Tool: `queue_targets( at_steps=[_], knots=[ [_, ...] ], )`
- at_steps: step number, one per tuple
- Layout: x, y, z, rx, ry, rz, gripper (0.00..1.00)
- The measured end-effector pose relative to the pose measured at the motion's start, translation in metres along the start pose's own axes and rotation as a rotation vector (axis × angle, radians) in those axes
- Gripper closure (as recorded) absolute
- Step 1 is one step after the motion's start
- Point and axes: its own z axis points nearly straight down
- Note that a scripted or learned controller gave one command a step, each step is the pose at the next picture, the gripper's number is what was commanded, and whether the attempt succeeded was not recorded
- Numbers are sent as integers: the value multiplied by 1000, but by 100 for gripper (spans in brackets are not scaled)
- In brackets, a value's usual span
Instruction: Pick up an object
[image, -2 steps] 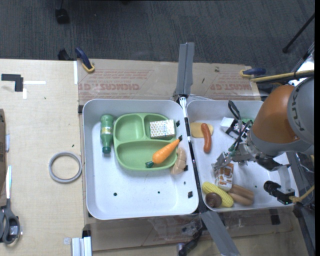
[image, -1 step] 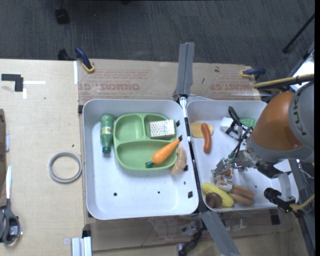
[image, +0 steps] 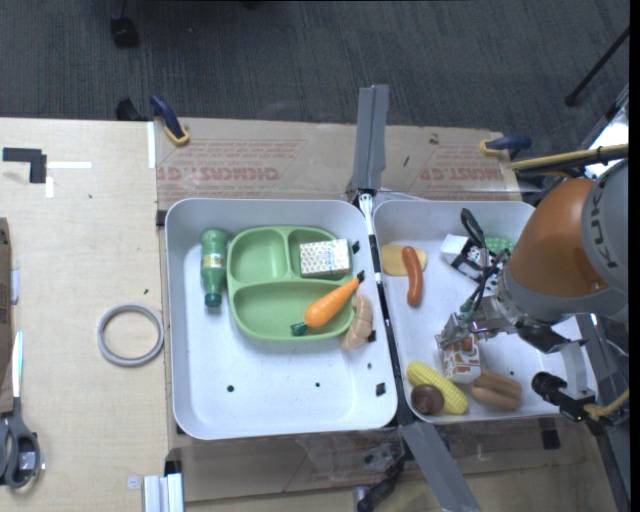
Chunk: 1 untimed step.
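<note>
I see the tool (image: 468, 325) low in the right bin (image: 520, 212), right above a carton (image: 461, 357) at its six o'clock; its grip I can't tell.

Two white bins sit side by side, the left bin (image: 200, 400) and the right bin (image: 400, 215). The left one contains one green divided tray (image: 255, 265), one green bottle (image: 213, 265), one small patterned box (image: 324, 258), one carrot (image: 330, 305) and one pale tan piece (image: 358, 322) at the tray's edge. The right one contains one sausage (image: 414, 275) lying on one pale yellow slice (image: 394, 259), one corn cob (image: 438, 386), one dark round item (image: 427, 400), one hot dog bun (image: 496, 390) and one small printed carton (image: 460, 358).
</note>
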Motion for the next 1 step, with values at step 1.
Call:
queue_targets(
  at_steps=[1],
  knots=[
    [37, 35, -90, 2, -1, 83, 100]
  ],
)
